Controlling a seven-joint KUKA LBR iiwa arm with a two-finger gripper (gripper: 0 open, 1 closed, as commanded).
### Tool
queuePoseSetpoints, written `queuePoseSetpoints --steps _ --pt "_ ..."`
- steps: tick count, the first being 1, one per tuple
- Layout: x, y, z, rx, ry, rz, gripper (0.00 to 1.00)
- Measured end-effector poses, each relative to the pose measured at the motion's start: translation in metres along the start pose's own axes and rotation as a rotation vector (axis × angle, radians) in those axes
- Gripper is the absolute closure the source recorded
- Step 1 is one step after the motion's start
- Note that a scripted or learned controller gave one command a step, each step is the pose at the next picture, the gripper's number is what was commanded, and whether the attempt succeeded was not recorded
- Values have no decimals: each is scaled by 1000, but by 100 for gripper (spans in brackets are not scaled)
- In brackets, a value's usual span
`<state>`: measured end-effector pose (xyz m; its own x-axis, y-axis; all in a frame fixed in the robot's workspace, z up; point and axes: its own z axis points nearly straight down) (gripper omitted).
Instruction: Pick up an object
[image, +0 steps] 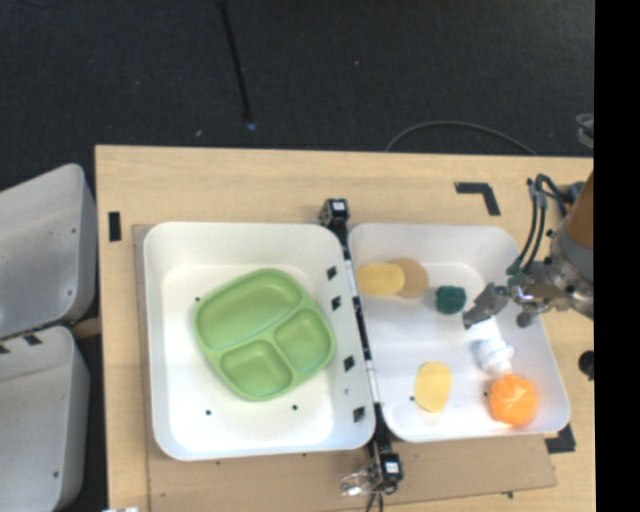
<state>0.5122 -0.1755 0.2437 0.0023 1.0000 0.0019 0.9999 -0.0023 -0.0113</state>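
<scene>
The right bin (455, 240) holds several small objects. A yellow piece (379, 279) lies against a tan one (411, 278) at its far left, and a dark green lump (450, 297) sits beside them. A small white object (492, 352) lies just above an orange ball (513, 399), and a pale yellow piece (433, 386) rests near the front. My gripper (505, 309) hangs over the right side of this bin, just above the white object and right of the green lump. Its fingers (482, 306) are spread open with nothing between them.
The left bin (170, 400) carries a green divided plate (263, 333). A ridge with black clips (352, 330) separates the two bins. The wooden bench (250, 180) surrounds them, and cables run along the arm at the right edge.
</scene>
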Motion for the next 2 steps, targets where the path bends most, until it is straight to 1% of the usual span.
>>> queuePoseSetpoints --steps 1,2 --pt "0 2 -6 -12 -3 -3 0" --pt "5 3 37 -9 -2 -1 0"
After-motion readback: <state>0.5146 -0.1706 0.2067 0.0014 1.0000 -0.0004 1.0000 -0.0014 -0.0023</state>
